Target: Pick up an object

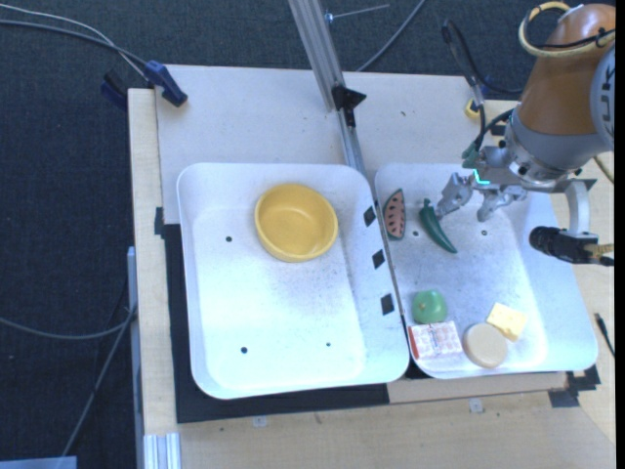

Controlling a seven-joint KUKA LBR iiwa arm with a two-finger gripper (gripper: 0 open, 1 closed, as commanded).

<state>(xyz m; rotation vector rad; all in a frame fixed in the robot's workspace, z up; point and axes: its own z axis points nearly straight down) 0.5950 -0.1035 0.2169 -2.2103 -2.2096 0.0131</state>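
The hand hovers, seemingly open, beside the green pepper.

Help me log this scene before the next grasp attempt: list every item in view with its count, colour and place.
bins: 2, white, side by side on the bench
bowl: 1, yellow, upper part of the left bin
watermelon slice: 1, red with dark rind, upper left edge of the right bin
pepper: 1, dark green, upper part of the right bin, below the gripper
round toy: 1, light green, lower left of the right bin
packet: 1, red and white, lower left corner of the right bin
disc: 1, cream, lower edge of the right bin
wedge: 1, pale yellow, beside the disc
clip: 1, blue, bench's upper left corner
gripper: 1, grey metal, above the right bin's upper part
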